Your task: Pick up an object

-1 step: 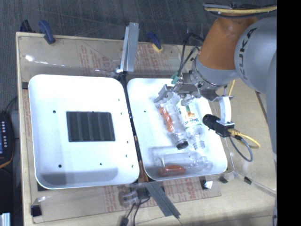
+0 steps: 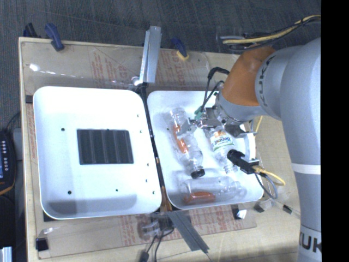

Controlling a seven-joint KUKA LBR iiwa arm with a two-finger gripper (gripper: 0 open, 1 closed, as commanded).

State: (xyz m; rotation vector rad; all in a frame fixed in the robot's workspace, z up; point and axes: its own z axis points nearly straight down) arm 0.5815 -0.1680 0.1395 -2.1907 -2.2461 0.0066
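The right bin [image 2: 163, 105] holds a clear plastic bottle [image 2: 185, 141] with orange bits inside and a black cap [image 2: 197, 173], lying lengthwise. A second clear bottle [image 2: 211, 190] with an orange strip lies along the bin's near wall. A small white bottle [image 2: 221, 141] with a green and blue label lies toward the right side. My gripper [image 2: 203, 120] hangs low over the upper middle of this bin, between the first clear bottle and the white bottle. Nothing shows in its grasp.
The left bin [image 2: 54, 108] has a dark ribbed rectangular panel [image 2: 105, 146] on its floor. A metal divider post [image 2: 150, 53] stands at the back between the bins. Blue clamps [image 2: 53, 36] hold the board's far edge. The grey arm [image 2: 294, 102] covers the right side.
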